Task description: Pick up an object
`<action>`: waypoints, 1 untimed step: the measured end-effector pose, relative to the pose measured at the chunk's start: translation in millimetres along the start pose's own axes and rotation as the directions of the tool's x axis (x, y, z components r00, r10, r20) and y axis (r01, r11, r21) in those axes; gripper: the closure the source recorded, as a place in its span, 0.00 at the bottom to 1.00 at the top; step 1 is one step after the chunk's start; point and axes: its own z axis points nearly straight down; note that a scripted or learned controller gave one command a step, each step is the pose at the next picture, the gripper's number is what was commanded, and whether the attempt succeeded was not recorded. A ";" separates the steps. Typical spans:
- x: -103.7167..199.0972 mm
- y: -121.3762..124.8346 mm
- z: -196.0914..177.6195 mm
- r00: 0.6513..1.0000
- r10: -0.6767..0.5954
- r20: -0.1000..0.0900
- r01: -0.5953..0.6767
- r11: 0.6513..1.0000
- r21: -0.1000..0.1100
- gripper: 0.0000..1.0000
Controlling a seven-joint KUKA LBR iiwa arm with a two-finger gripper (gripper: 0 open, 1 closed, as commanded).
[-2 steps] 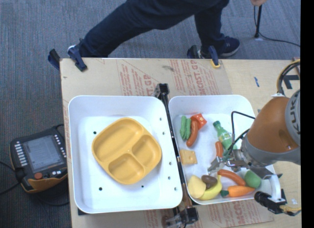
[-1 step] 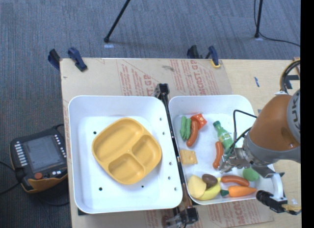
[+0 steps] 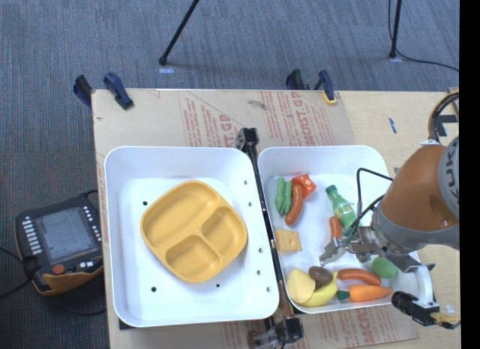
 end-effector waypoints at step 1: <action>-5.3 69.4 8.8 1.000 -0.007 0.003 0.007 1.000 -0.004 0.00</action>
